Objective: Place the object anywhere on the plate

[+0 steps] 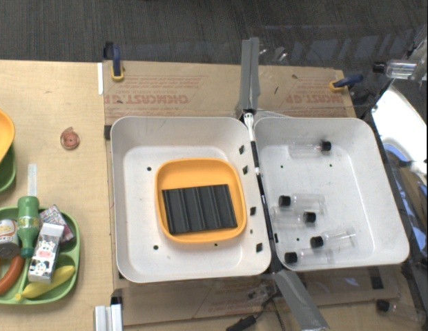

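Observation:
A yellow-orange plate [200, 169] lies in the middle of the left bin [131, 185]. A dark grey ribbed rectangular object [199, 208] rests flat on the plate, covering most of its centre and nearer half. In the right bin [366, 185] several clear vials with black caps lie scattered: one near the back [310, 147], two around the middle [300, 201], and others toward the front [331, 240].
On the wooden bench to the left stand a green tray [74, 243] of toy food, a yellow bowl [0, 140] at the edge, and a small pink disc [70, 139]. Clamps [114, 64] [345, 83] hold the cardboard behind the bins.

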You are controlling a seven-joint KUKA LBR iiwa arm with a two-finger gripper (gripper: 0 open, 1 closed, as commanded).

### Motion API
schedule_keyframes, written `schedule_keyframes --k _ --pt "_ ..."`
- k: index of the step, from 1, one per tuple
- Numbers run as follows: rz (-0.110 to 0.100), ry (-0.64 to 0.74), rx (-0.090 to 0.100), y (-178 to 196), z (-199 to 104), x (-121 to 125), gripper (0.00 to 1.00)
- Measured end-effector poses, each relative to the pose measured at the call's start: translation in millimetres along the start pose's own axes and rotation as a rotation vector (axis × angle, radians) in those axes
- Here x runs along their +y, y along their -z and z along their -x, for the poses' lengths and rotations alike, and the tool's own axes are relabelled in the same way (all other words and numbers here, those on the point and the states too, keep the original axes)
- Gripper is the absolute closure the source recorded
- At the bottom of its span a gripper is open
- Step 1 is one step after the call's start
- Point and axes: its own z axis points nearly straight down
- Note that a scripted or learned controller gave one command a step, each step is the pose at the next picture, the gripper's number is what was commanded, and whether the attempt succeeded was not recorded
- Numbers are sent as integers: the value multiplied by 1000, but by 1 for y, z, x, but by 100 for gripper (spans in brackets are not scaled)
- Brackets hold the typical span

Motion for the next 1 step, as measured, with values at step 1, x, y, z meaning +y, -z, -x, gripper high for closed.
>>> schedule_keyframes --k 1 --pt "2 322 -1 0 -3 -2 100"
